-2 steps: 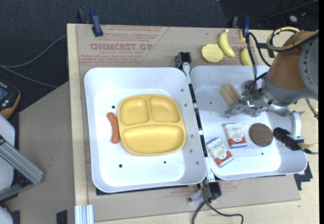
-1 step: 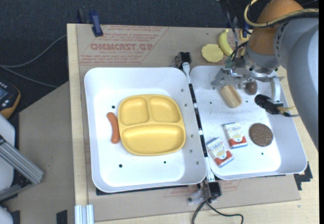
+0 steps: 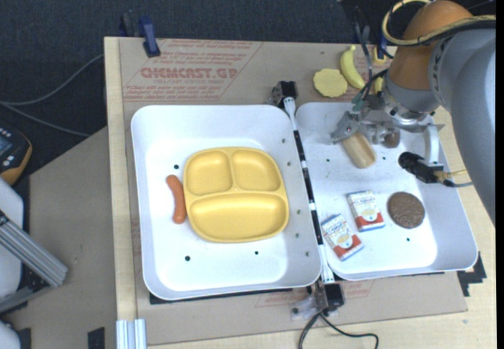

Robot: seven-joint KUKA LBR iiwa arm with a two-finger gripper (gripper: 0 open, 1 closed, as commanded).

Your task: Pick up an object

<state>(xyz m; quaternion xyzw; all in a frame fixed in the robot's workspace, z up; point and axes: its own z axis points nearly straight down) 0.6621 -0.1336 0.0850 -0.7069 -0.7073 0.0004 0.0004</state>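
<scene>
Showing "CHEMCAST" printed on bench board (image 3: 189,70), 2 cartons (image 3: 354,223), illegible labels

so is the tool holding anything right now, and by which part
Cannot be told. The tool sits low over the tan cylinder in the right bin, right at its upper end, but no grip shows from this view.

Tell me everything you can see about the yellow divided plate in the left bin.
The yellow divided plate is a rounded-rectangle tray that looks like smooth plastic. It has three compartments: two small ones along the far side and one long one nearer the camera, and nothing visible lies in them. It lies flat near the middle of the left bin. An orange hot dog lies just beside its left edge; whether they touch is unclear.
</scene>
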